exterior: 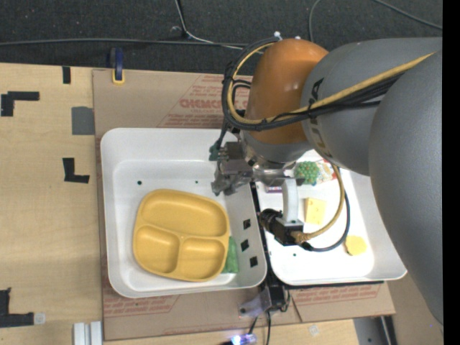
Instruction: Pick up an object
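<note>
The arm (359,113) takes up most of the right side, and its grey bulk and orange band (284,85) cover the far end of the right bin (388,268) and whatever lies under there. The claw (231,169) hangs low over the ridge where the two bins meet, toward the back of the left bin (115,157); it is a dark tangle of metal from up here, and I cannot tell whether it is clenched or released, or whether anything is in it. Two white bins sit side by side on a sheet of cardboard (158,99) laid over the bench (36,192). The left bin holds one yellow divided tray (180,233) with three compartments, lying flat toward the near side, and one green thing (231,257) wedged between the tray's right edge and the bin wall, mostly hidden, so its kind is hard to make out. In the right bin I count four things peeking out: a green bumpy object (309,171) partly under the wrist, a yellow square block (314,210), a small yellow rounded piece (356,246) near the front, and something purple (273,188) just showing below the claw mount. Black cables (338,228) loop across that bin, crossing the floor beside the block.
</note>
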Available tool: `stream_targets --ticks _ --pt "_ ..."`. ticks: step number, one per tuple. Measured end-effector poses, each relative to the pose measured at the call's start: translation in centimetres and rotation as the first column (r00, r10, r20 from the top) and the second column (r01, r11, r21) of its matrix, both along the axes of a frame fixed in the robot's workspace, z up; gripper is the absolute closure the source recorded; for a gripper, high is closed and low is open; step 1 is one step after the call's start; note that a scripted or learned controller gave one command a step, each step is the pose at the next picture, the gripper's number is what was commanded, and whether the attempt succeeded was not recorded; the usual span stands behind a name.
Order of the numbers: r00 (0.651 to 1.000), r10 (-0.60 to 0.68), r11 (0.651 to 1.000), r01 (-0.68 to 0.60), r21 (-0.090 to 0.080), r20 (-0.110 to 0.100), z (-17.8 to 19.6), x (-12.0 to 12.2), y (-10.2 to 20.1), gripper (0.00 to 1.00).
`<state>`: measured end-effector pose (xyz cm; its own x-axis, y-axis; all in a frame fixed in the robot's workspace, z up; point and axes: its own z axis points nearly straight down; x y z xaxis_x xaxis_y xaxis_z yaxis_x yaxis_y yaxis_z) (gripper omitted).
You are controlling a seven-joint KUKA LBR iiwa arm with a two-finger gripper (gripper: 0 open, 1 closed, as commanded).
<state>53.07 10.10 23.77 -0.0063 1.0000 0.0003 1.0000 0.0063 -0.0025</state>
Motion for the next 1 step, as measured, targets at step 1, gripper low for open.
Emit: stream_targets --ticks 1 --pt "1.000 -0.003 1.000 0.003 -0.001 0.000 -0.01 0.05 -0.23 0.00"
